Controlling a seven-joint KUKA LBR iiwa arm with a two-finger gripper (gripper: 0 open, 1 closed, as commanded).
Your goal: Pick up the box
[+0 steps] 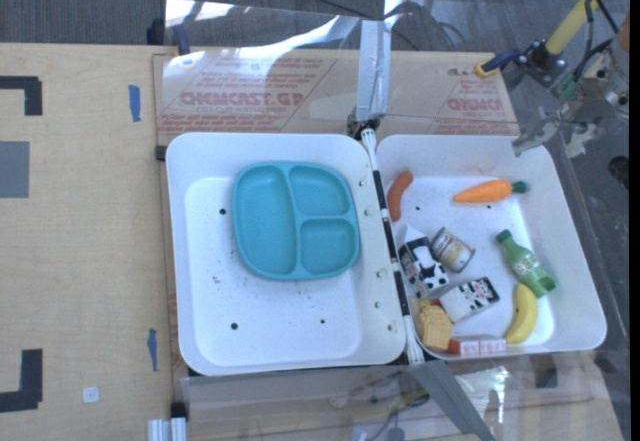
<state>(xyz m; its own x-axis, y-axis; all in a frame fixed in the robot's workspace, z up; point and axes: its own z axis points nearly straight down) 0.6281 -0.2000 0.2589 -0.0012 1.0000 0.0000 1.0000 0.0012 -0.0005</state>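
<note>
A small white box with dark print [470,297] lies flat near the front of the right bin [575,229]. It sits between a black-and-white patterned carton [424,269] and a banana [521,314]. My gripper [560,129] hangs over the far right corner of that bin, well away from the box, with nothing seen in it.
The right bin also holds a sausage [398,194], a carrot [487,192], a tin can [452,251], a green bottle [525,264], a cracker [435,326] and a red-and-white packet [478,346]. A teal divided plate [297,220] lies in the left bin [200,279].
</note>
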